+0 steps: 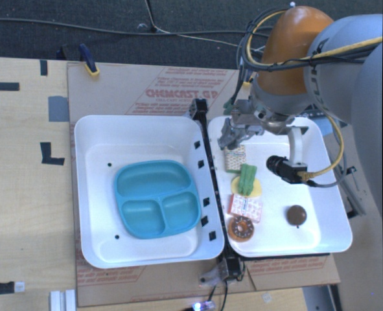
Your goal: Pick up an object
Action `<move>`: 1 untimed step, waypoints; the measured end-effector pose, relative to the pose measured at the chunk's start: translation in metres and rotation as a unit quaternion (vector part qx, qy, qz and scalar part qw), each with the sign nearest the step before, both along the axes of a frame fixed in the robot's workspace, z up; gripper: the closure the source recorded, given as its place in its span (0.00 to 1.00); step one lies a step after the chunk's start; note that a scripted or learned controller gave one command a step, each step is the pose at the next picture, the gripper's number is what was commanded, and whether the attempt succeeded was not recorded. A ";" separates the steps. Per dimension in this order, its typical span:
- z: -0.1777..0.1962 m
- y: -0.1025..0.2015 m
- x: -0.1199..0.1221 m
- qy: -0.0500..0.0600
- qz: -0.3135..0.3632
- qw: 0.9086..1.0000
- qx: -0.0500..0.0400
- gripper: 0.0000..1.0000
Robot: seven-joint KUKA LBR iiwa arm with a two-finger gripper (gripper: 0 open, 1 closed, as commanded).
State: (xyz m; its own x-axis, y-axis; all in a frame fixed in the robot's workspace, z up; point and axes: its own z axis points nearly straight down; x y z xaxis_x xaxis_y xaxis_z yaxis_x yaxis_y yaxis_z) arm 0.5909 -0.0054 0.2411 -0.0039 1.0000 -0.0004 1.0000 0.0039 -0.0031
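Red-printed cardboard (178, 92) under white bins (87, 135)

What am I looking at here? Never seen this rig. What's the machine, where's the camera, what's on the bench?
One camera looks down at a slant on a bench with two shallow white bins side by side. The grey machine with the orange band, coming in from the right, is a robot arm; its gripper hangs over the far end of the right bin. The left bin holds a blue divided plate. The right bin holds small toy-like items: a patterned packet, a green piece lying on something yellow, a red-and-white packet, a donut and a small brown round thing. I see nothing gripped.
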 end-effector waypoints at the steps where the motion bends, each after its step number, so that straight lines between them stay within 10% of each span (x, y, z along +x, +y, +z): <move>1: -0.015 0.052 -0.009 0.000 0.000 1.000 0.000 1.00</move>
